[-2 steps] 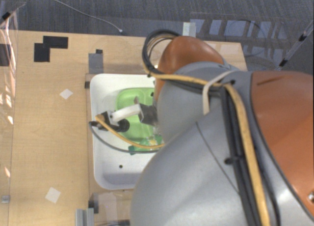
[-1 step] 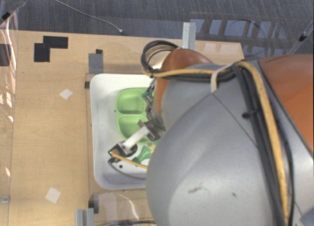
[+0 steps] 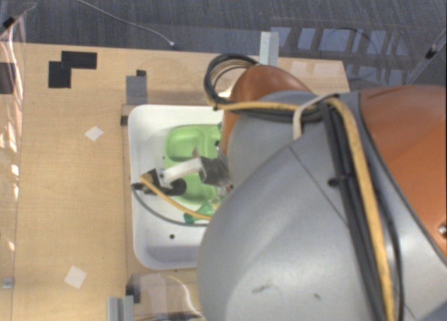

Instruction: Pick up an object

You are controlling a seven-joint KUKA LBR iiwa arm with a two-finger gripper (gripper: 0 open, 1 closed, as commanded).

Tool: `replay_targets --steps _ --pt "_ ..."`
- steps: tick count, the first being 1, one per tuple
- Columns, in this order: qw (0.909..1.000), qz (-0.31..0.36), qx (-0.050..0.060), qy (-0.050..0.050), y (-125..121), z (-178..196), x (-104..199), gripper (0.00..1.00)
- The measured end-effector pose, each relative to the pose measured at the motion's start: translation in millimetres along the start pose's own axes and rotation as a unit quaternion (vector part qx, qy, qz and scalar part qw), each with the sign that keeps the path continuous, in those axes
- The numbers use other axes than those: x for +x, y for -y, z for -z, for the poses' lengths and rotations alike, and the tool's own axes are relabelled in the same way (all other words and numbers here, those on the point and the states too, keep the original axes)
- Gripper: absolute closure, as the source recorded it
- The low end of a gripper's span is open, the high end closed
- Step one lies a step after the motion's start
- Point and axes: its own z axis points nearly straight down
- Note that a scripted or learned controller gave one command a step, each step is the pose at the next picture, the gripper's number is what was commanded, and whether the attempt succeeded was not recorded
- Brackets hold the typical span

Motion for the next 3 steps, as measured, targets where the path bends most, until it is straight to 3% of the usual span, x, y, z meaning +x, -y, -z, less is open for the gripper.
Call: replay_targets --steps 2,3 --pt "1.0000 0.003 0.001 -0.001 0.3 20.7 2.6 1.00" --pt "0.9601 0.279 0.000 0.002 22.2 -3.0 23.0 1.00"
